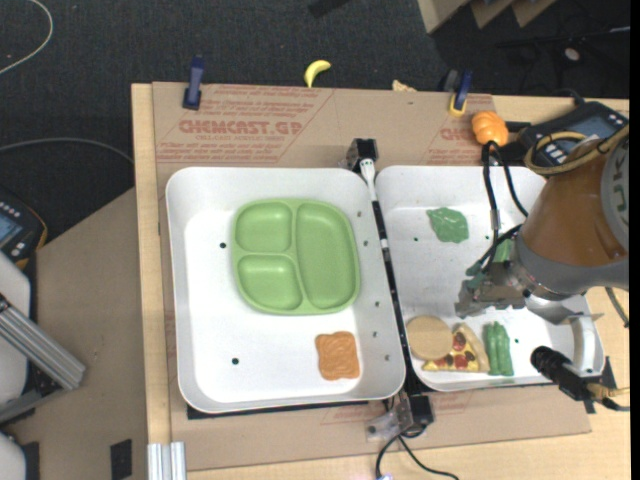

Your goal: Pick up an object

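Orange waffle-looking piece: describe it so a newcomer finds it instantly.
Start at the left bin, which holds the green divided plate. Below the plate's lower right corner, near the bin's front edge, lies the orange waffle piece. It is small, squarish and ridged, the one orange item in that bin.

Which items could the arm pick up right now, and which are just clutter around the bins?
In play: green lump, flat tan disc, pizza slice, green pod, orange waffle piece, green divided plate.

Lying about: blue clamps, banana, small orange thing.
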Robot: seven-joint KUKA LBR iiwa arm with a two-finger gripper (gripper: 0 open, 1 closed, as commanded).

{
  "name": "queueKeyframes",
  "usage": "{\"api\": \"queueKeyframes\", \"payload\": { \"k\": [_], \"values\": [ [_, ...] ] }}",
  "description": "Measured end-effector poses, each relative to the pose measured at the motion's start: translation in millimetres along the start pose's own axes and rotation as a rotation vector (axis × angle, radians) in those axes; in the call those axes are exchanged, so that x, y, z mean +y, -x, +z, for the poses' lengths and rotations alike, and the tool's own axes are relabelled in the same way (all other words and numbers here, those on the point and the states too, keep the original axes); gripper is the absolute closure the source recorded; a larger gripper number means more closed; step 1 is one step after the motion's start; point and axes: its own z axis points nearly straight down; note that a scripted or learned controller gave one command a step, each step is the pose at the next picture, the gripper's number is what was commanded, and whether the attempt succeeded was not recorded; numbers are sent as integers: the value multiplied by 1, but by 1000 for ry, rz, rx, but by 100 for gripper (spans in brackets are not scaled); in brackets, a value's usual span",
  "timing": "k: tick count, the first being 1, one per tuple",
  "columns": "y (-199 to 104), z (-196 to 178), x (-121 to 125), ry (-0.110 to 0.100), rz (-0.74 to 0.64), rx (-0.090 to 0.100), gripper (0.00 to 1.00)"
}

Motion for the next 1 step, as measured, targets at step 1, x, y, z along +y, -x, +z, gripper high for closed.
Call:
{"api": "queueKeyframes", "payload": {
  "k": [1],
  "values": [
    [-6, 44, -4, 11, 2, -5, 100]
  ]
}}
